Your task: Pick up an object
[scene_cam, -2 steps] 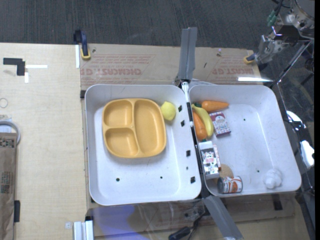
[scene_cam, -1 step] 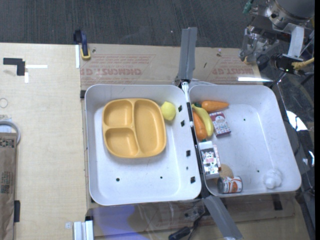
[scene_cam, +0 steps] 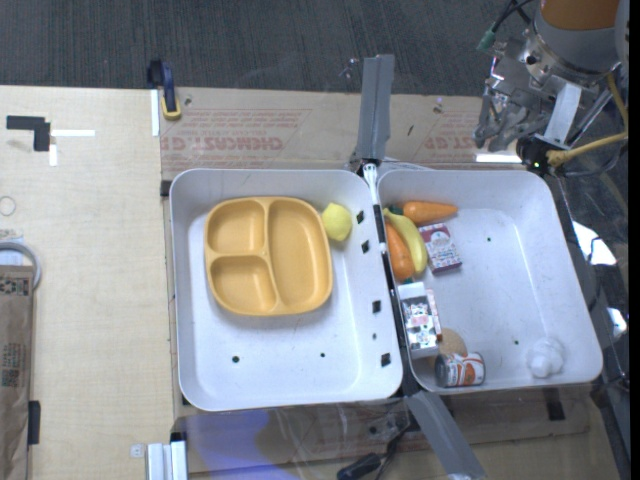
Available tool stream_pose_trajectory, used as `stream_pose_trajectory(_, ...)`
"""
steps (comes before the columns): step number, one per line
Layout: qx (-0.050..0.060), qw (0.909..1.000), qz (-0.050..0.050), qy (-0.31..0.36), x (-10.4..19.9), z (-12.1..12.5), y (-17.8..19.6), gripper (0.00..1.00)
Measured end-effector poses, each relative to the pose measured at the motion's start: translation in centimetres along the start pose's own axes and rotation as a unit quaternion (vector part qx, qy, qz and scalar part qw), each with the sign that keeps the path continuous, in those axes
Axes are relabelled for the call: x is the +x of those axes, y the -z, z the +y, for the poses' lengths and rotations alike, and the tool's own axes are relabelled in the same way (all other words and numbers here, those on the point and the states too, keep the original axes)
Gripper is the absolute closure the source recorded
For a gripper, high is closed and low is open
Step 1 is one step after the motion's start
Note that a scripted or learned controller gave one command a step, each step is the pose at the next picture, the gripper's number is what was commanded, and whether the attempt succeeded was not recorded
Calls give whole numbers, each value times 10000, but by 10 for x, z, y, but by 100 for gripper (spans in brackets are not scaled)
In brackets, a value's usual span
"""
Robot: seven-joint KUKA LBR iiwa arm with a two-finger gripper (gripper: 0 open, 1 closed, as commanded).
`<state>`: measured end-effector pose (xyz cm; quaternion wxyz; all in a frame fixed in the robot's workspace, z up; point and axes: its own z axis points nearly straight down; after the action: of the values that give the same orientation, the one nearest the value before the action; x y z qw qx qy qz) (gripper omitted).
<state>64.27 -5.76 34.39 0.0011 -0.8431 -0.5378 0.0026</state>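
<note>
writing: cardboard [scene_cam: 300, 128] behind the bins reads "CHEMCZ…", upside down, red
left bin [scene_cam: 200, 368]: yellow divided plate [scene_cam: 268, 255], lemon [scene_cam: 337, 222] touching its right rim
right bin [scene_cam: 520, 268]: carrot [scene_cam: 430, 210], banana [scene_cam: 408, 238], small red-white box [scene_cam: 441, 247], printed carton [scene_cam: 419, 320], can [scene_cam: 460, 369], white ball [scene_cam: 544, 360]; most crowd its left wall
pincer [scene_cam: 500, 118]: above the right bin's far edge, holds nothing, fingers hang close together

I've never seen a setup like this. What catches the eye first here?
Probably the big yellow divided plate in the left bin, with a small yellow lemon touching its upper right edge. Next, the cluster along the right bin's left wall: a carrot, a banana, small boxes and a can. The robot's gripper hangs above the bench beyond the right bin's far edge.
</note>
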Motion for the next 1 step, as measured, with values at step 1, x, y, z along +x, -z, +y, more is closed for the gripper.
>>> stream_pose_trajectory(1, -9, 9954, 0, -960, 75, -17, 42, 100)
